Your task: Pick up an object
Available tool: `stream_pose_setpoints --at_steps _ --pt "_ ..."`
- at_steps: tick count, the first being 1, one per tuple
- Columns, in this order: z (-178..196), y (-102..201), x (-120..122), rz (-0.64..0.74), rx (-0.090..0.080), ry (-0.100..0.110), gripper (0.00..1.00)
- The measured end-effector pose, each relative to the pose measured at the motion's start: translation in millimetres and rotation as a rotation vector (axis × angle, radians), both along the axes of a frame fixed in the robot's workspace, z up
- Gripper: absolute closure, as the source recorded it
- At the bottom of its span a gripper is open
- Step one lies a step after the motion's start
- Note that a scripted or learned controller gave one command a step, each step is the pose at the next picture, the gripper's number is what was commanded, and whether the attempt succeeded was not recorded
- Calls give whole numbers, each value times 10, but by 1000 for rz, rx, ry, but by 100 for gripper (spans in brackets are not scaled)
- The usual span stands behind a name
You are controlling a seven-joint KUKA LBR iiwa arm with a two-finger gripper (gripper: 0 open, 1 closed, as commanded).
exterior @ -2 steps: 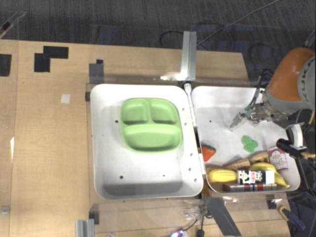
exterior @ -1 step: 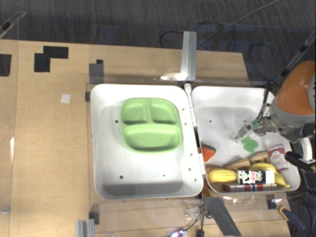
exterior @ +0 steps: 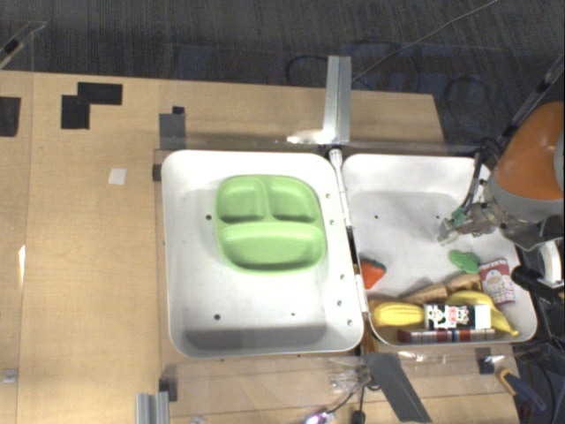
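Objects for picking lie crowded along the right bin's near edge. Above them the gripper hangs over the bin's right-hand part, nothing visible between its fingers; how far they are spread I cannot tell. Just beside and below it sits a small green piece, then a red-and-white carton. Two bananas and a dark printed box hug the front wall; a strawberry rests against the left wall. Open white floor spreads behind. The left bin holds a green divided plate.
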State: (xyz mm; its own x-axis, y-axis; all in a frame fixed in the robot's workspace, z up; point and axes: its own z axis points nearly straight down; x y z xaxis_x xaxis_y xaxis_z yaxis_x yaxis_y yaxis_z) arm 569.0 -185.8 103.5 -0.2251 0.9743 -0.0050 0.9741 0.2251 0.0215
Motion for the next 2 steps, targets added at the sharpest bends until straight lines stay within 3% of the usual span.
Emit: stream_pose_setpoints --at_steps 1,2 --pt "-1 -1 -1 0 0 0 0" --pt "-122 -199 -166 186 -6 6 0"
